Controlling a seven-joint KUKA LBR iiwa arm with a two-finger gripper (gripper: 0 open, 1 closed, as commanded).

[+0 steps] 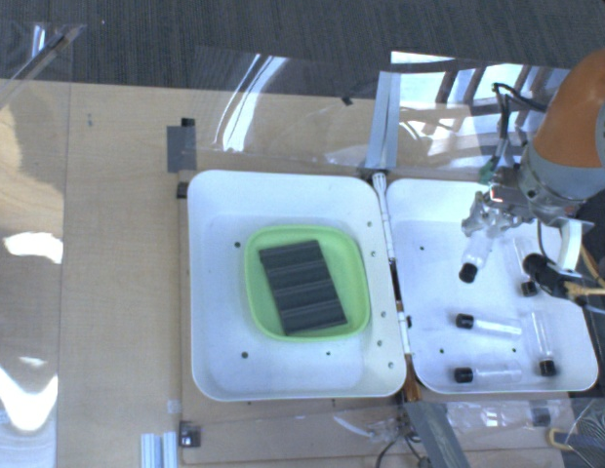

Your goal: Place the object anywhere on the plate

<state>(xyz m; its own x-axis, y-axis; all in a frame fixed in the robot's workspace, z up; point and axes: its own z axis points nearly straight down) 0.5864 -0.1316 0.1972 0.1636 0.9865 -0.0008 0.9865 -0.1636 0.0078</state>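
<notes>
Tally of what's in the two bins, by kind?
Square green plastic plate: 1
Dark grey ribbed rectangular block, lying on the plate: 1
Small clear plastic tubes with black caps: 5, the one nearest the right wall being hard to make out
Total: 7

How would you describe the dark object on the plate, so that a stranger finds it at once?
Start at the left white bin. In its middle lies a green plate, square with rounded corners. On that plate rests the dark grey ribbed block, turned at a slight angle; it is far larger than the small clear tubes with black caps in the right bin.
</notes>
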